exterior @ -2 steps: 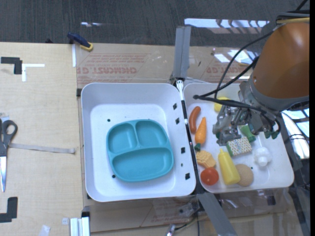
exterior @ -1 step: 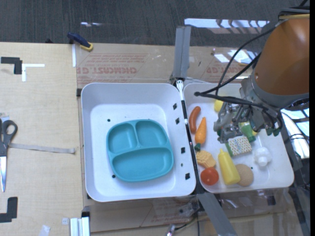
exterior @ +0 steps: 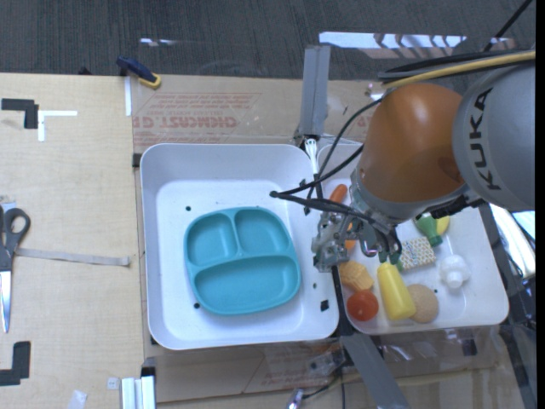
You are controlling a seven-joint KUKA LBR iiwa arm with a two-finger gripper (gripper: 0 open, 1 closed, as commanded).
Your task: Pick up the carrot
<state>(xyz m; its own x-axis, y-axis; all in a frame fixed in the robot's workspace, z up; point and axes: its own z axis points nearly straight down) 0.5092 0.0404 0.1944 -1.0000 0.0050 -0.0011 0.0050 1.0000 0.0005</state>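
The carrot [exterior: 340, 193] shows as a short orange piece at the left wall of the right bin [exterior: 477, 313]; the rest of it runs under the arm's wrist. The gripper [exterior: 330, 247] hangs low over the right bin's left edge, just below that orange piece and amid black cables. A further speck of orange sits right beside the gripper's metal parts. Whether the carrot is between them is hidden by the wrist and cables.
The left bin [exterior: 162, 254] holds a blue divided plate [exterior: 243, 259]. In the right bin's front lie an orange-yellow toy [exterior: 356, 274], a red tomato [exterior: 363, 306], a yellow bottle [exterior: 394, 290], a tan lump [exterior: 422, 303], a speckled block [exterior: 417, 252] and a white piece [exterior: 453, 270]. Scissors [exterior: 8, 254] lie far left.
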